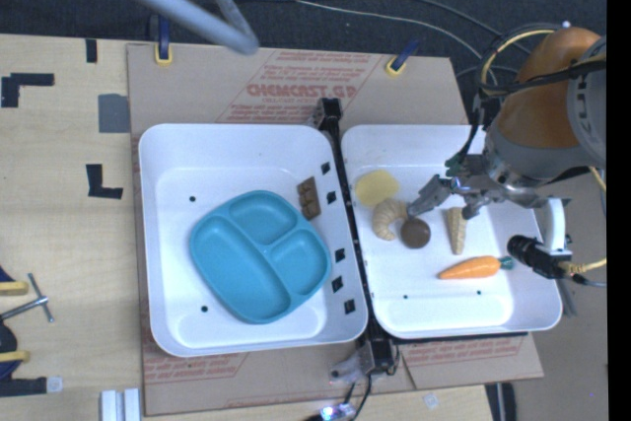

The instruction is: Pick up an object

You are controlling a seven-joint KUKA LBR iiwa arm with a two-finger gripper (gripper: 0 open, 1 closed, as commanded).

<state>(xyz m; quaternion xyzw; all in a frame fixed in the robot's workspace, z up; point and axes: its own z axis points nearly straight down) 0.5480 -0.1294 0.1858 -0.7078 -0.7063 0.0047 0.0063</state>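
So the jaws (455, 194) are hanging over the right bin (394, 315), spread open with nothing between them, one finger poking out toward 8 o'clock and the other dropping toward 6. The closest thing is the cone-shaped piece (455, 229), sitting just beside and under the lower finger at about 6 o'clock from the jaws. Its long axis runs roughly 12-to-6, pointy end toward 6. I think it's a little ice cream cone toy, but it's too small to say for sure.

Next nearest is the brown round thing (416, 234) at about 8 o'clock, touching a beige lumpy piece (387, 219), with a pale yellow disc (376, 186) just past those at 9 o'clock. The carrot (470, 268) lies further down at 6 o'clock, long axis running 3-to-9.

My guess is the cone is the easy pick: a short drop, fingers closing across its narrow width.

The bin floor is smooth white plastic, so things may slide. There's room around the cone, though the brown ball is near. The left bin (163, 212) holds a blue divided plate (258, 256), and both bins sit on the desk (59, 242)
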